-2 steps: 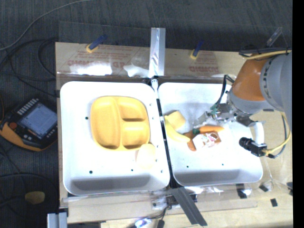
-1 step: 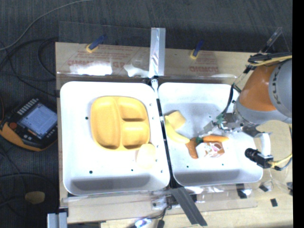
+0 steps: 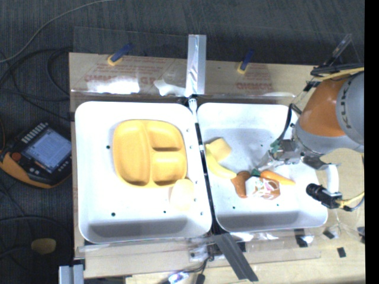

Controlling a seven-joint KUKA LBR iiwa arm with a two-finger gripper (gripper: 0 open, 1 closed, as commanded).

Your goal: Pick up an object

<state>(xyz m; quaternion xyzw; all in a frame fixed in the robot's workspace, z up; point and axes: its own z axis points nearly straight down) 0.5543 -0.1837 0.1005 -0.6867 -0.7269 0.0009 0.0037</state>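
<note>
Camera view: the jaws sit low in the right bin (image 3: 260, 220) — beside a toy carrot (image 3: 277, 177). Whether they are spread or pressed together, I cannot tell.

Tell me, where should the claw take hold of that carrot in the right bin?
Probably across the thicker orange body of the carrot, coming straight down from above. It lies flat and roughly crosswise, so its long sides are free for the claw to straddle. Its green end sits close against the white packet, so the slim outer half toward the arm looks the easier spot.

Bright even overhead light, soft shadows, slightly soft focus
</note>
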